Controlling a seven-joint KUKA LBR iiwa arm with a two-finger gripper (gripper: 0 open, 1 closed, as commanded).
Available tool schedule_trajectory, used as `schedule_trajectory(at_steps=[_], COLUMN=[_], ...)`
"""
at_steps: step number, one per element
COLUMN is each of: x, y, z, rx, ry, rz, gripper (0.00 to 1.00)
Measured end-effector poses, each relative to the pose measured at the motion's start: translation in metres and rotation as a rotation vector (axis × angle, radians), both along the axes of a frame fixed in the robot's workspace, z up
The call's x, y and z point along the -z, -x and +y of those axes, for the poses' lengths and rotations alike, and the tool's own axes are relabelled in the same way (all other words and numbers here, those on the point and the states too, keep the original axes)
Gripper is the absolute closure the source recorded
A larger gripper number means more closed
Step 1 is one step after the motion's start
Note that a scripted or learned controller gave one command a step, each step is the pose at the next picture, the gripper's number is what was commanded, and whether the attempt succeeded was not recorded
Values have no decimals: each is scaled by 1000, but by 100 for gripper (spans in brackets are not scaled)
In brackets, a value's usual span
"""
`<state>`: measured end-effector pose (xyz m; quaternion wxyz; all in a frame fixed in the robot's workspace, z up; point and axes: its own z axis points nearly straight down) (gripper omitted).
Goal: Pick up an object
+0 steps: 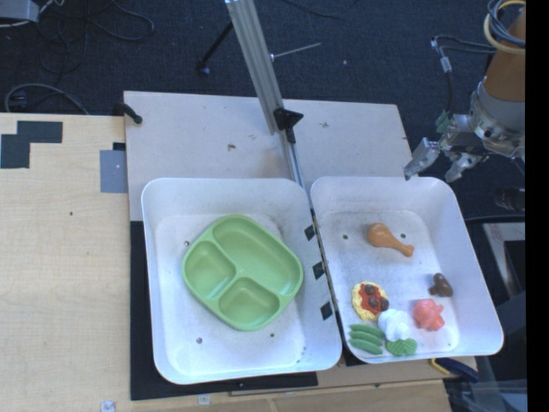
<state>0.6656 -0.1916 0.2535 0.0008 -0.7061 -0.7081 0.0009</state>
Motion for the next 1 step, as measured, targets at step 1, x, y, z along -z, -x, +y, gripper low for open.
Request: schedule_trajectory(at_steps=[1], x=[0], y=[0], z=[0], rx=[-1], ry=[0], rz=[1], gripper=[0])
